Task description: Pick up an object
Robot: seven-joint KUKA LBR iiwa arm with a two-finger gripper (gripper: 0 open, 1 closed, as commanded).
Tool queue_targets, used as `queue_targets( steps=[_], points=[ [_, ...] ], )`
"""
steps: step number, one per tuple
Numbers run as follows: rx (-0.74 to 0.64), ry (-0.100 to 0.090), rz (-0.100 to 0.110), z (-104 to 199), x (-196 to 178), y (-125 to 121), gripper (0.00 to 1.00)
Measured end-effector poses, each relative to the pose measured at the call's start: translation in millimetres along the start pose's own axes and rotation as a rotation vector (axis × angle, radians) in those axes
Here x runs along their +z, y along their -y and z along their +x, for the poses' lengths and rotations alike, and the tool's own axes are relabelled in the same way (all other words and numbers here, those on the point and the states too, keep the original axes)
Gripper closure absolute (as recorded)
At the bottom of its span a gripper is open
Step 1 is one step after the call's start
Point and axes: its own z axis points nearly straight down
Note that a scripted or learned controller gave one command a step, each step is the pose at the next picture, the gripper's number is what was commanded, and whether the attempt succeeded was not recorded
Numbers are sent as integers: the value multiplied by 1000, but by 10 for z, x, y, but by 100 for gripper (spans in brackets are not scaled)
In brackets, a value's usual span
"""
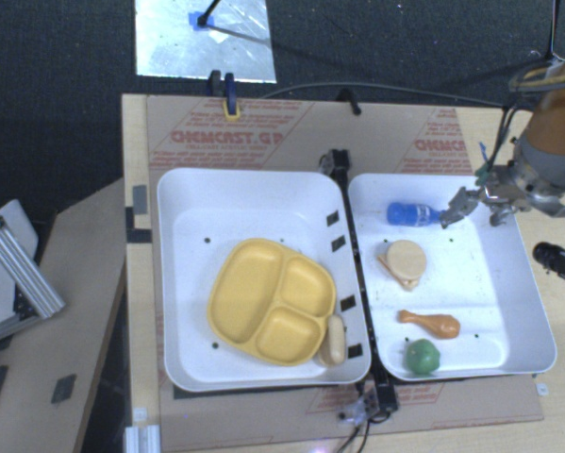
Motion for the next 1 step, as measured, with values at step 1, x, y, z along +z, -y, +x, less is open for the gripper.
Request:
queue_targets(
  steps=[1],
  points=[
    [-3, 2, -12, 4, -78, -29, 0]
  ],
)
